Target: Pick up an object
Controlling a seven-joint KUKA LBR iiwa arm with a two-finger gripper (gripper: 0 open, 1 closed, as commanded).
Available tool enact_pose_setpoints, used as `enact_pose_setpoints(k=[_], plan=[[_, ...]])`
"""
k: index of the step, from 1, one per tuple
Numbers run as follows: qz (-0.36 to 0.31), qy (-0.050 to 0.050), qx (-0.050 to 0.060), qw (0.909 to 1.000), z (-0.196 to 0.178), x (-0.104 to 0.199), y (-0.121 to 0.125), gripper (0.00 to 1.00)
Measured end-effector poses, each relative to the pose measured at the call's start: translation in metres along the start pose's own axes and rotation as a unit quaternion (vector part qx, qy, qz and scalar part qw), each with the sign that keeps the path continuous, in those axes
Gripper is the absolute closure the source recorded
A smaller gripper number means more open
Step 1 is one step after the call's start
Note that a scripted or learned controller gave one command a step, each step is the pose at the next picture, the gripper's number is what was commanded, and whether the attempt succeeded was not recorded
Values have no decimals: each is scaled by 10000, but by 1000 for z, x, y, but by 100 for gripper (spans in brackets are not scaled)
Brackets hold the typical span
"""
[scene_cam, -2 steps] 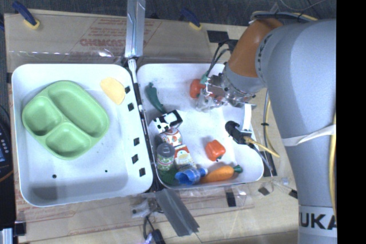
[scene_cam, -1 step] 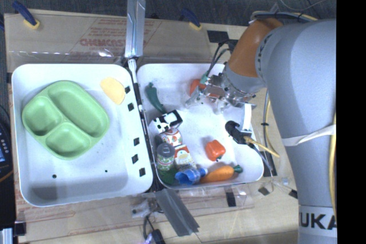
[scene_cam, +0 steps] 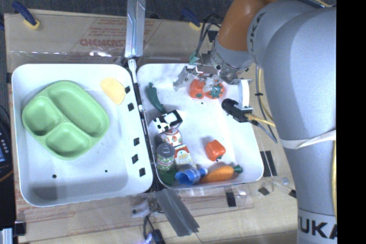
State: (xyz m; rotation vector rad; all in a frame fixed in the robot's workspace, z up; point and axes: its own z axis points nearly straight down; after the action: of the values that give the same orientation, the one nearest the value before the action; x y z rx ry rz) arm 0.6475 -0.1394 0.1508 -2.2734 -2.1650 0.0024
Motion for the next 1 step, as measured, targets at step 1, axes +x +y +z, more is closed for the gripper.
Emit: enact_pose_setpoints(k=[1], plan=[[374,85,6,9993,61,-38,16,0]])
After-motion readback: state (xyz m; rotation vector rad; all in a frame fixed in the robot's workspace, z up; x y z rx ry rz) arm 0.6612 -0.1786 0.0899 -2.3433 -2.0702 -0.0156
